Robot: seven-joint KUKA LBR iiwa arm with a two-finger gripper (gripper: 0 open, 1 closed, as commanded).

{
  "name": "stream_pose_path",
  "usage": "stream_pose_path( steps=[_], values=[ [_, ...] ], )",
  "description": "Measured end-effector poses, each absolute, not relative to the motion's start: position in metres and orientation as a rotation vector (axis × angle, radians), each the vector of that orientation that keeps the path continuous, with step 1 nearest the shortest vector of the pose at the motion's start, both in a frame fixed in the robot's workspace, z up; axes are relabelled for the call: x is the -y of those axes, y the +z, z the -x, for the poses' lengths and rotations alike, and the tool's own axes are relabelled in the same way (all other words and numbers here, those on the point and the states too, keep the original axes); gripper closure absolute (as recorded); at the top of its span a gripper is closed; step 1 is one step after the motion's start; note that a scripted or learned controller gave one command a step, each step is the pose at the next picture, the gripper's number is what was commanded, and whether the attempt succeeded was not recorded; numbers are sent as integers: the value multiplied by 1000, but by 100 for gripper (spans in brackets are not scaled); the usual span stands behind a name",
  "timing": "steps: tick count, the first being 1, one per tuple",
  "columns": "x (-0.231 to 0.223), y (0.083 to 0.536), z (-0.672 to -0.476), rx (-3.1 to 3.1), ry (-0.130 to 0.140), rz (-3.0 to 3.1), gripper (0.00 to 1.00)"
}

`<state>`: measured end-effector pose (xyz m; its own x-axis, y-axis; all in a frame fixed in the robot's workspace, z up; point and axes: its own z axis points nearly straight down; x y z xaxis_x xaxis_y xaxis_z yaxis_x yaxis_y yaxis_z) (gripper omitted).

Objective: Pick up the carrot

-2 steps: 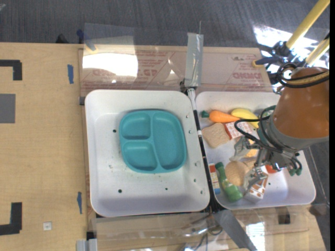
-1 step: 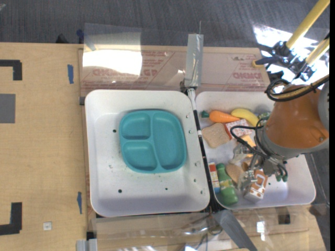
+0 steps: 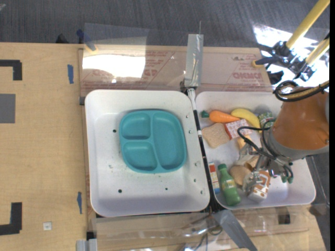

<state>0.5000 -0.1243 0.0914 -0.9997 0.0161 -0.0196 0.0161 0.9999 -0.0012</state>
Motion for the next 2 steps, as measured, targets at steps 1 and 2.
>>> stream_pose_path(
  steps=[1, 2],
  values=[
    [138, 91, -488, -3117, 1, -182, 100],
    [7, 187, -482, -3083, 7, -551, 100]
  ],
)
